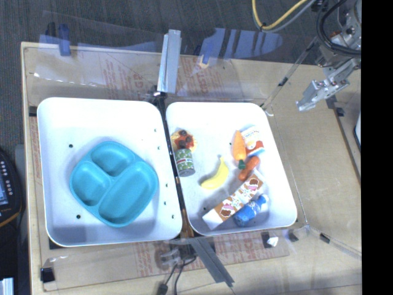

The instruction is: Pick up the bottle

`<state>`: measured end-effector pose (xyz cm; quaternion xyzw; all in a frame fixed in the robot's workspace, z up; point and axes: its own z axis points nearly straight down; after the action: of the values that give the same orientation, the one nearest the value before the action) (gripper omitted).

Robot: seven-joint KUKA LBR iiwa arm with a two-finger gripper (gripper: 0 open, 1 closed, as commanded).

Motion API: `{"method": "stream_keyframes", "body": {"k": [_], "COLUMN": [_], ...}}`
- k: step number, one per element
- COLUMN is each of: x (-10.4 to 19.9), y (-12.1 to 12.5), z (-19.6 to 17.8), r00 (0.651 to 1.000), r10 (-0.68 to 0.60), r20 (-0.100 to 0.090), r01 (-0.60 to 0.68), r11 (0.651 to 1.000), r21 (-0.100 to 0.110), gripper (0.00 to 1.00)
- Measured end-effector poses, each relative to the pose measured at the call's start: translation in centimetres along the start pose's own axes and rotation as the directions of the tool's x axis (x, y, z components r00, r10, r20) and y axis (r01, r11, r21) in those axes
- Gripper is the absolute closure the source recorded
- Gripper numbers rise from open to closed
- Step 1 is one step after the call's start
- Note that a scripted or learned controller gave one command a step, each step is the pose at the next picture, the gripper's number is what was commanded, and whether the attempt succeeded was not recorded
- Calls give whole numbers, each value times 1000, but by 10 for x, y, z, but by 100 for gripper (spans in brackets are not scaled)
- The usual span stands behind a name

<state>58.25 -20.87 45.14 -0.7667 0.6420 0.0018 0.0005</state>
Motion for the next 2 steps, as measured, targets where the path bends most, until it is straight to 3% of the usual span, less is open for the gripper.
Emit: {"method": "stream_keyframes", "body": {"k": [1,2], "x": [-19,-9], "y": [-21,-13], "z": [10,9], "r00": [908,668], "r10": [-418,-744], "r20": [-3,-9], "r01": [418,744], "r11": [908,668], "r21": [2,5], "gripper": [100,100]}}
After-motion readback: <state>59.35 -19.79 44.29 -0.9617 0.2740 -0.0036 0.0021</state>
